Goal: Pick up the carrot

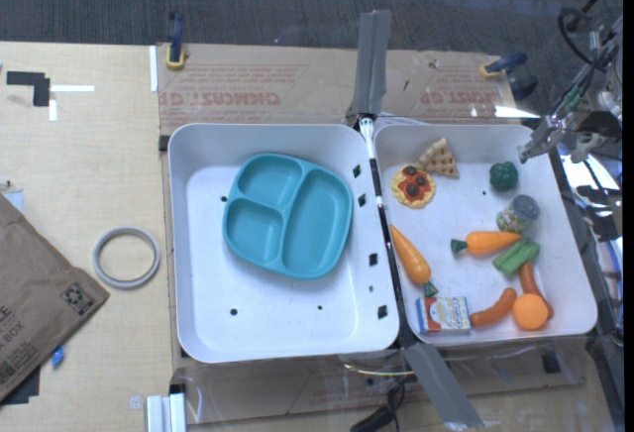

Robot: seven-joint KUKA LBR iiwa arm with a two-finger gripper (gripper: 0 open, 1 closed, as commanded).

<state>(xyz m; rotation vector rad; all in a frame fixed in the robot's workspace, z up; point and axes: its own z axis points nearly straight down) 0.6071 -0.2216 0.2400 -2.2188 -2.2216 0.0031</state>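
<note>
An orange carrot [487, 243] with a small green stem lies on its side in the middle right of the right bin [466, 207], stem pointing left. A second orange, carrot-shaped piece [409, 255] lies along that bin's left wall. My gripper [543, 136] hangs over the bin's far right corner, above and to the right of a dark green broccoli [503, 175], well apart from both orange pieces. Nothing shows in the gripper.
Around the carrot are a round can [518, 213], a green vegetable [517, 256], a sausage [493, 307], an orange ball [531, 311], a small box [446, 315], a round pizza [413, 186] and a wedge slice [438, 159]. The left bin [198, 252] holds a teal divided plate [287, 216].
</note>
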